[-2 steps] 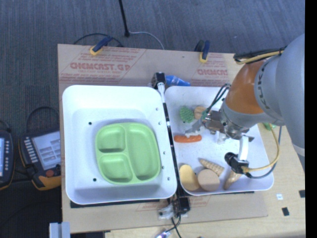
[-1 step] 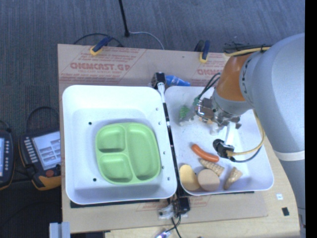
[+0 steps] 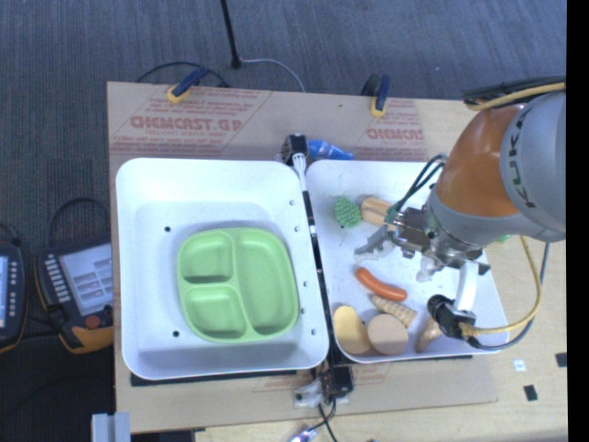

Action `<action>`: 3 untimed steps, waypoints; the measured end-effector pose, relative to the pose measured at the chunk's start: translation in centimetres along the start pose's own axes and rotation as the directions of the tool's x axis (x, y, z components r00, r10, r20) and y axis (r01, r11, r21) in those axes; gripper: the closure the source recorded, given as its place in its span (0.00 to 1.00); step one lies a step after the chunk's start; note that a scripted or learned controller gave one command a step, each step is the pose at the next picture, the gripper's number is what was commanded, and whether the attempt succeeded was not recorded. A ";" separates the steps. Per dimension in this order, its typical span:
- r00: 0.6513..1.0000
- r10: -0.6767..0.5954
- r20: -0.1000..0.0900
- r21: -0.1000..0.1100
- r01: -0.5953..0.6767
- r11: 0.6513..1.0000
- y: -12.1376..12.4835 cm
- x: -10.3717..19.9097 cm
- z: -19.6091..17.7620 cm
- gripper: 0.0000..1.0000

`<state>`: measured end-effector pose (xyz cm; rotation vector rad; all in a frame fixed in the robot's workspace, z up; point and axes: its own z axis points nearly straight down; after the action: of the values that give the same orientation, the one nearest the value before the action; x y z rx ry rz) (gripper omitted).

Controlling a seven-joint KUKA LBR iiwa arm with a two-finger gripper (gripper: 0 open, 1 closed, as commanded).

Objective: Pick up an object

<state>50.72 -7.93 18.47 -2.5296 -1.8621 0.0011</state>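
Fingers (image 3: 377, 243) of the gripper (image 3: 391, 238) stand spread and empty; the orange sausage-shaped toy (image 3: 381, 284) lies just nearer, its long axis running left-right.

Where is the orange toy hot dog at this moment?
The orange toy hot dog lies in the right white bin, near its middle, just below the gripper and above the ice-cream cone.

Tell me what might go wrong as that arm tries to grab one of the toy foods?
The toy foods lie crowded in the right bin: the orange sausage, the waffle cone and the tan round piece lie close together, so a grab could likely nudge neighbours or catch two. The sausage is thin and rounded and might slip away.
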 end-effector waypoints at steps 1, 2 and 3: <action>0.970 -0.242 0.000 -0.002 0.242 0.970 0.3 -3.2 9.7 0.00; 0.821 -0.571 0.008 -0.006 0.571 0.821 2.9 -1.0 9.6 0.00; 0.821 -0.570 0.011 -0.012 0.570 0.821 3.1 -0.9 8.5 1.00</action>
<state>53.37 -9.73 9.98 -1.8673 -2.5458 -0.0046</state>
